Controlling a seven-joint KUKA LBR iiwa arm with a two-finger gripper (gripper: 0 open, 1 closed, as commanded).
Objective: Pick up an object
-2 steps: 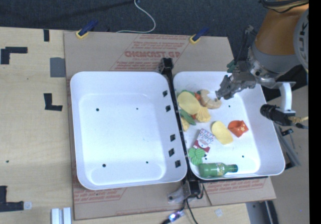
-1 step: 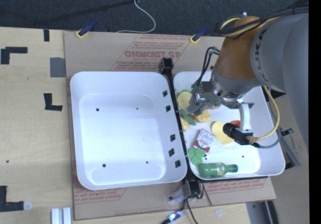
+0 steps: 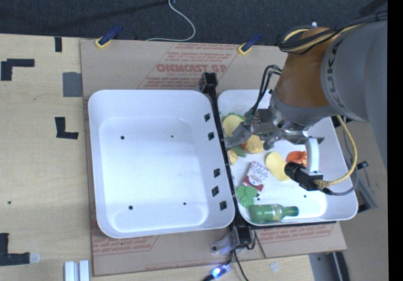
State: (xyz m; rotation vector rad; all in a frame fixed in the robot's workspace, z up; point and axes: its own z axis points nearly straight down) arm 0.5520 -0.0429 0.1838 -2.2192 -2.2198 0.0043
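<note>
Left white bin (image 3: 107, 109) on cardboard sheet (image 3: 182, 68) — blue clips (image 3: 108, 36) at corners.

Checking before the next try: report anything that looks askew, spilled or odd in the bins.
Nothing spilled. The green bottle lies on its side near the right bin's front edge, and the other items crowd its left side.

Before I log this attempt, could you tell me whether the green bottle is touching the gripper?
Apart. The camera view shows bare bin floor between the green bottle and the gripper.
</note>
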